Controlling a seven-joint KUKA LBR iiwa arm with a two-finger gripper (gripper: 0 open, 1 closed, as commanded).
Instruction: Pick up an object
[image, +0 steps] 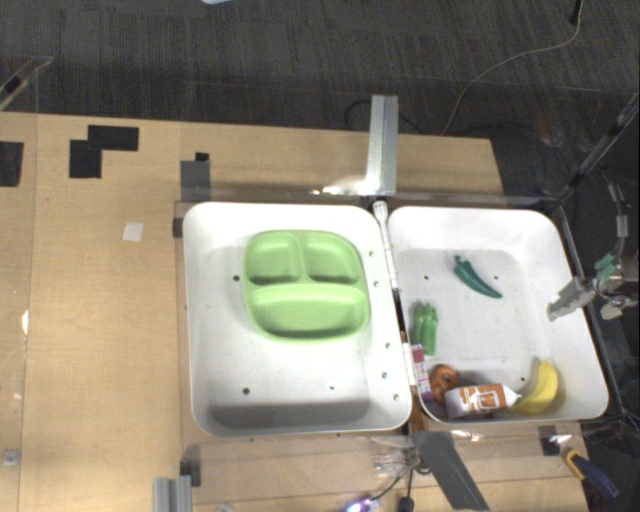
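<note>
At right bin's (500, 225) edge, claw (572, 300) state unclear; banana (540, 388) nearby.

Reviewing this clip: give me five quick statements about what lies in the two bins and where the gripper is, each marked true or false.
1. The green divided plate lies in the left bin. True.
2. The banana sits on the plate. False: it lies in the right bin's near right corner.
3. The dark green pepper lies in the right bin. True.
4. The gripper holds the banana. False: it is at the right bin's right edge, apart from the banana.
5. The small carton lies in the left bin. False: it lies beside the banana.
</note>
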